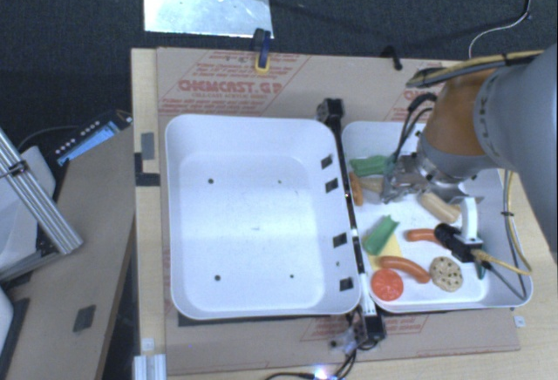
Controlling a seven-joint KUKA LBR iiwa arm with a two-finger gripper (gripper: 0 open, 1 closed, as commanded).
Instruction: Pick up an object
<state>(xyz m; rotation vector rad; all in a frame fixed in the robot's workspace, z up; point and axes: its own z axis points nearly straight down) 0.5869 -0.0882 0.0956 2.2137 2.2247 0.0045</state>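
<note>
My gripper reaches down into the right bin, near its upper left part. Beside it on the left lie a green leafy toy and a tan piece, which the gripper is close to or touching. A tan bread stick lies just to its right. Lower in the bin are a green and yellow piece, a small red sausage, an orange sausage, a red tomato and a brown cookie.
The left bin sits beside the right one, with a black divider with clips between them. The grey arm with its orange band hangs over the right bin's upper right. A cardboard sheet lies under both bins.
</note>
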